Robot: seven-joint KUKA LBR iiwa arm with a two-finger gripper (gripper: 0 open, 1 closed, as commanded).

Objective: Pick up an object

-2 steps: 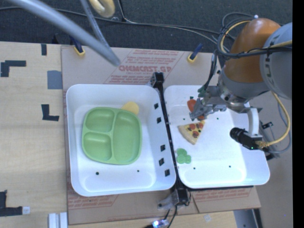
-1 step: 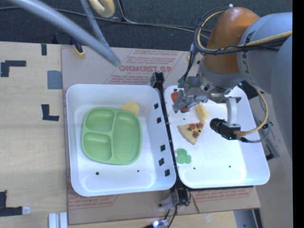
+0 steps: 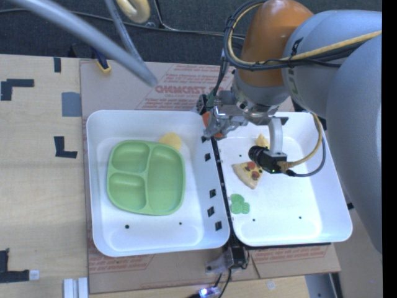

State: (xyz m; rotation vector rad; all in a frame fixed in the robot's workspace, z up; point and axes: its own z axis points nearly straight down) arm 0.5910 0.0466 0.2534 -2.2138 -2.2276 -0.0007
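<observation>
Green divided plate (image 3: 147,177) lies in the left bin (image 3: 99,166), left of and below the gripper (image 3: 211,128). Small yellow object (image 3: 170,141) sits near the gripper's left. Gripper is over the bins' divide; whether it is apart or together cannot be told. Toy pizza slice (image 3: 248,174) lies below-right, green piece (image 3: 239,205) farther below.

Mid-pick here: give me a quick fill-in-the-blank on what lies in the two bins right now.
1. The left bin holds a divided plate coloured ____.
2. The pizza slice and the small green piece lie in the view's ____ bin.
3. The yellow object sits at the far edge of the green ____.
Missing: green; right; plate.
</observation>
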